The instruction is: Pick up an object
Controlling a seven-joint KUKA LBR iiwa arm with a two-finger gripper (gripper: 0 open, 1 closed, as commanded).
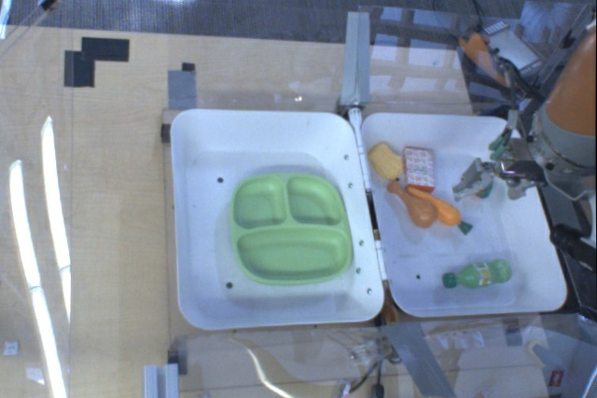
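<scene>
Looks like the approach step: jaws (478, 180) hang spread and empty, I think, just right of the carrot (435, 202), so next they need lowering onto it.

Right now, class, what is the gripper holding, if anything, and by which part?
Nothing. The gripper hangs over bare floor of the right bin, apart from the carrot.

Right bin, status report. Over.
Pincer hovering over right bin, nothing seen in it. Carrot closest, lying beside it, untouched. Green bottle, yellow piece, red packet lying clear of it.
</scene>
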